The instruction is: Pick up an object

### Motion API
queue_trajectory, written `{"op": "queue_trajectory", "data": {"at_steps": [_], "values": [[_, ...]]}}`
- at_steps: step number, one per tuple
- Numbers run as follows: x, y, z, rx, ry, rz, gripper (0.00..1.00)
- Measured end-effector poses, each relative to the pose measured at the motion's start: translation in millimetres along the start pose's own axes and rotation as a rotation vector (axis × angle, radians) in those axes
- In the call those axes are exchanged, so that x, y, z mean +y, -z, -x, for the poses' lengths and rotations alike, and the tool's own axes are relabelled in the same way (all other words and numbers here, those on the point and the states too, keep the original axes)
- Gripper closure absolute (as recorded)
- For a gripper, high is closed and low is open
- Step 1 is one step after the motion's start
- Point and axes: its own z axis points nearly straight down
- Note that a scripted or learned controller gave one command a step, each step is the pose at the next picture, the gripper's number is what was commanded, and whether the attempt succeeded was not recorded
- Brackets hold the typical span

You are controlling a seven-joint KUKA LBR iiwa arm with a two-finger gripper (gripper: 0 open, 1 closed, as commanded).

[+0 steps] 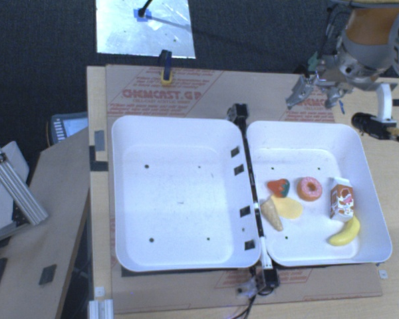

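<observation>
1. Nearest to us, at the lower right of the frame, a banana (345, 232) lies by the front wall of the right bin (372, 244), with a small carton (341, 201) standing just above it, the two close enough that we cannot tell whether they touch.
2. Slightly further in, toward the middle of that bin, we see a yellow slice (290, 208) with a pale cone-shaped piece (272, 214) lapping over its left edge.
3. Just above those sit a red and green piece (278, 187), probably a strawberry, and a pink doughnut (310, 189) beside it to the right, a small gap between them.
4. All six candidates rest on the bin floor; none is lifted.
5. To the left, the left bin (179, 138) sits side by side with the right one.
6. Furthest back, at the upper right of the frame, the gripper (317, 93) hangs beyond the far rim of the right bin, over the brown board (206, 88), well apart from every object.
7. Its two fingers point downward with a visible gap between them and nothing in that gap, so we read it as spread and carrying nothing.
8. We judge the step in hand to be the approach, before any descent.
9. Next, we think the arm must travel toward the lower part of the frame, settle over one object, and descend. The doughnut, standing somewhat alone, looks the easiest; the overlapping slice and cone look awkward.
</observation>
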Motion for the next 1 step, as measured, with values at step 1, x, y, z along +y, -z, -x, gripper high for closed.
{"op": "queue_trajectory", "data": {"at_steps": [1], "values": [[-3.0, -4.6, 2.4, 0.0, -0.004, -0.01, 0.0]]}}
